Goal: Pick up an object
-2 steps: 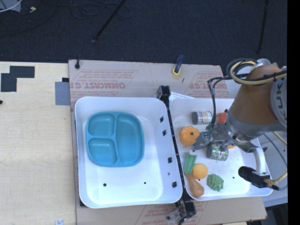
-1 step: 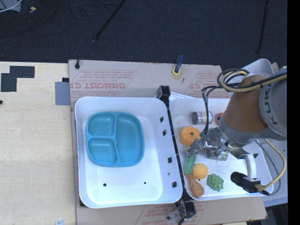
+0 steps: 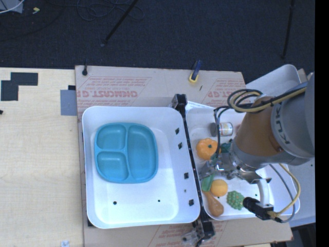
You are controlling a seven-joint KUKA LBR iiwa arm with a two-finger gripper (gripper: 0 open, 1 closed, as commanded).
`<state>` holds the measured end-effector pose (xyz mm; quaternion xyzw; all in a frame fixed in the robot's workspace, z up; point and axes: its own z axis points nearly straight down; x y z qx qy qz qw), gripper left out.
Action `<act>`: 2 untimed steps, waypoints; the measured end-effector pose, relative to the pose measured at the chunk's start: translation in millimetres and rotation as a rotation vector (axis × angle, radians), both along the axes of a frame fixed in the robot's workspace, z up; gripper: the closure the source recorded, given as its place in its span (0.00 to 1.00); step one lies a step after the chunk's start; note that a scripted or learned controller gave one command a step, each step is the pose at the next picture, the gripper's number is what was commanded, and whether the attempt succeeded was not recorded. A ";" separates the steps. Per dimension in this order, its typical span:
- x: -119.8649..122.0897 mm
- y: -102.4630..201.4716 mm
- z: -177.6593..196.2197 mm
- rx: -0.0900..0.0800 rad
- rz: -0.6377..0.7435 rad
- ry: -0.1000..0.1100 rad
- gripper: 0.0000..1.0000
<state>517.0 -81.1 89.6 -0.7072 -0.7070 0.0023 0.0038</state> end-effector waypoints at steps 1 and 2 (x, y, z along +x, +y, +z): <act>0.1 -1.6 12.3 0.000 -0.008 -0.001 1.00; 0.2 -1.8 53.7 -0.002 -0.002 -0.008 1.00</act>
